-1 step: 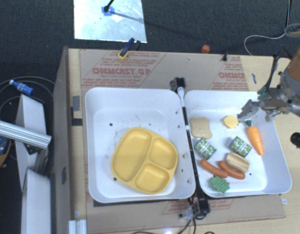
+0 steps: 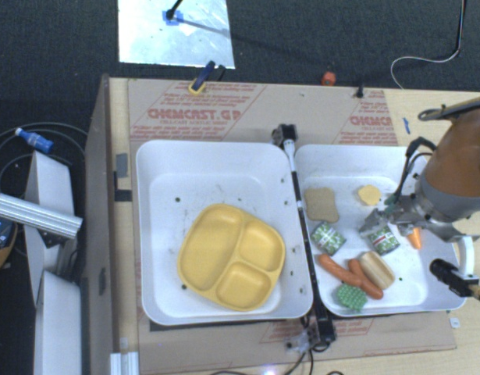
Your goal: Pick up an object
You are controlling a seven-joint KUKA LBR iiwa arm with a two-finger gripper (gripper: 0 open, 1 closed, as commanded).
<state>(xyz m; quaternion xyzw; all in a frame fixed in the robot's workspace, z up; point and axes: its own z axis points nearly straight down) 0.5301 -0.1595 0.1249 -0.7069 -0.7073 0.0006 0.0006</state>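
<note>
Dark carpet floor [image 2: 52, 45] surrounds a cardboard-topped bench [image 2: 224, 108], with a shiny metal sheet [image 2: 177, 22] behind it.

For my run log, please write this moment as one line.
arm: low over right bin | gripper: by green can, nothing seen held | left bin: yellow tray | step: pick not yet done

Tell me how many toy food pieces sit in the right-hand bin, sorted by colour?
Green: 3, two green-labelled cans and a green checkered piece
Orange: 3, two carrot-like sticks and a small orange bit
Tan: 2, flat bread slice, bun
Yellow: 1, round piece
Total: 9
</note>
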